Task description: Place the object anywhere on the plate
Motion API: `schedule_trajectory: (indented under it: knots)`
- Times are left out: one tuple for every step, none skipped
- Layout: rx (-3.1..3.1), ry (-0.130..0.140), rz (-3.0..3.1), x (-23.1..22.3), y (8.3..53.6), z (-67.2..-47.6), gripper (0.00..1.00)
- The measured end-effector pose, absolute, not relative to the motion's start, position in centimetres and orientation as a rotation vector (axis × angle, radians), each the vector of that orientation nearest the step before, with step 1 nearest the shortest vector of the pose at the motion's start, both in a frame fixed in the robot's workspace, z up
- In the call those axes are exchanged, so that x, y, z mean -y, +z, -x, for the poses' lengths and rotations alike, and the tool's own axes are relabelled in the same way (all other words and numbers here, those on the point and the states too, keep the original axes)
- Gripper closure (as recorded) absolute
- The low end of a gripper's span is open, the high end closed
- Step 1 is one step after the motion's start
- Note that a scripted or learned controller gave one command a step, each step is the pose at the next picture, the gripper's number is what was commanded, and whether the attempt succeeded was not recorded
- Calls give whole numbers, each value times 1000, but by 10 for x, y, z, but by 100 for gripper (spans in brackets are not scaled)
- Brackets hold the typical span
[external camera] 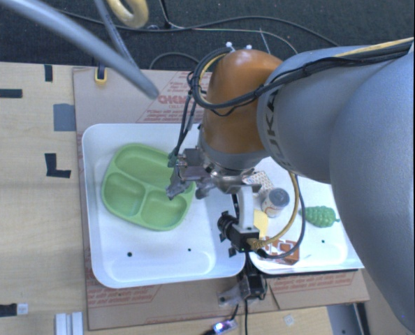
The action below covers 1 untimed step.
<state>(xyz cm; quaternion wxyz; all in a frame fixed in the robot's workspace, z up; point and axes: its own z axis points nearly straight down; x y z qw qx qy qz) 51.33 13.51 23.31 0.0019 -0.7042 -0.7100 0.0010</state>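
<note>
Gripper point(186, 180) state cannot be told from this view; it is positioned at the 3 o'clock rim of the green plate point(134, 187), below the orange band point(235, 96). Largest first: the left bin point(103, 257) carries the plate at its 10 o'clock area; the right bin point(333, 253) carries a green object point(321, 216) at 3 o'clock and a small jar point(275, 199). No object is seen resting on the plate, so placement is judged outstanding

Grey KUKA arm point(347, 117) with a glossy orange band point(237, 96) above the wrist; black cables point(193, 103) loop past it to the dark metal tool point(183, 180).
</note>
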Motion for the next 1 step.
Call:
schedule_trajectory:
  knots:
    - [2223,4,2217,-132,233,-515,0]
